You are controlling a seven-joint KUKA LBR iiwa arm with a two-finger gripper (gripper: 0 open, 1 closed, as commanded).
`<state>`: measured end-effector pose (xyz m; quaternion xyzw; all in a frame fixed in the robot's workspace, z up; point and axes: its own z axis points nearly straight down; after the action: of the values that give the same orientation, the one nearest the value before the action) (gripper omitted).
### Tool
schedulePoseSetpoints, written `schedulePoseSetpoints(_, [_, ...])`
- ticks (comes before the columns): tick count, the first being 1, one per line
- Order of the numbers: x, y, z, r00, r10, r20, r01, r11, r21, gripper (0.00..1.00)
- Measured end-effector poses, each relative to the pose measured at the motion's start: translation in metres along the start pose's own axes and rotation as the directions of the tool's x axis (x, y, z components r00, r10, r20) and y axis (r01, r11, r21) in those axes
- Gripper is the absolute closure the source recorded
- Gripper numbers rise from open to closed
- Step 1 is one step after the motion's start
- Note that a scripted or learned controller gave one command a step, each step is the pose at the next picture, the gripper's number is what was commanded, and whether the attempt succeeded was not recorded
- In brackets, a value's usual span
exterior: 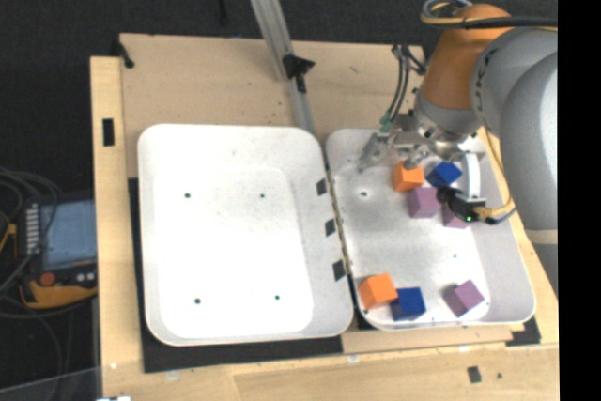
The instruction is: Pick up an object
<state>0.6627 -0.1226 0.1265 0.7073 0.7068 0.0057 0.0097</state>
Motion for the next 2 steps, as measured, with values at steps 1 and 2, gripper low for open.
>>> schedulePoseSetpoints(1, [-0.001, 0.001, -0.010, 1.000, 0.001, 0.001, -0.001, 1.000, -0.004, 1.00])
schedulePoseSetpoints(2, [-0.006, 0.002, -0.055, 1.000, 0.002, -0.005, -0.002, 1.000, 0.016, 1.00])
